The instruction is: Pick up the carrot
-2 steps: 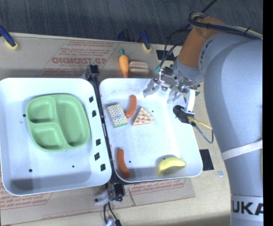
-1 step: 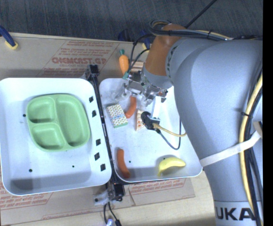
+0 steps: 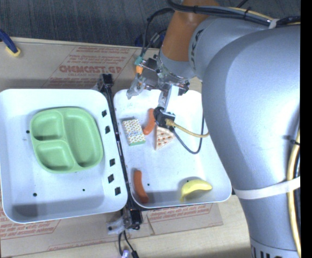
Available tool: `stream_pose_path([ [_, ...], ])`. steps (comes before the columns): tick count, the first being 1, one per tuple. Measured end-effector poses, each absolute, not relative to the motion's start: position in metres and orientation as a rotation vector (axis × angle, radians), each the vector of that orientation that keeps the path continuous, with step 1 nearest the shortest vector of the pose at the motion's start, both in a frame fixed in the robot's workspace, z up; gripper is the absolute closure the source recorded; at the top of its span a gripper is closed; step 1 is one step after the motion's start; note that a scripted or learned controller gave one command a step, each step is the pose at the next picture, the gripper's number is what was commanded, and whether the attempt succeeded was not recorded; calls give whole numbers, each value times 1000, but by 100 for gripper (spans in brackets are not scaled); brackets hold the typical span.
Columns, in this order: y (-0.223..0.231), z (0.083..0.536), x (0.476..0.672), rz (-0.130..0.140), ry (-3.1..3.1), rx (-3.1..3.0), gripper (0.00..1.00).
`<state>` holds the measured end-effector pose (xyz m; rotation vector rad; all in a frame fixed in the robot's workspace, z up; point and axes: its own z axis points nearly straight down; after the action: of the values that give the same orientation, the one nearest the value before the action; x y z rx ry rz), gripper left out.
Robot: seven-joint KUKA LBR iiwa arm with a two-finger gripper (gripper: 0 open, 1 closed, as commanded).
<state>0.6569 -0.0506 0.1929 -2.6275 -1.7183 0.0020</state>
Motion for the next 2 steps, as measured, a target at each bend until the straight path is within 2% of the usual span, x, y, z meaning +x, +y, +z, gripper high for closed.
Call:
stream_pose_path([
  [1, -118, 150, 656, 7, -1733, -2615, 0],
  [2, -164, 91, 656, 8, -1549, -2726, 0],
])
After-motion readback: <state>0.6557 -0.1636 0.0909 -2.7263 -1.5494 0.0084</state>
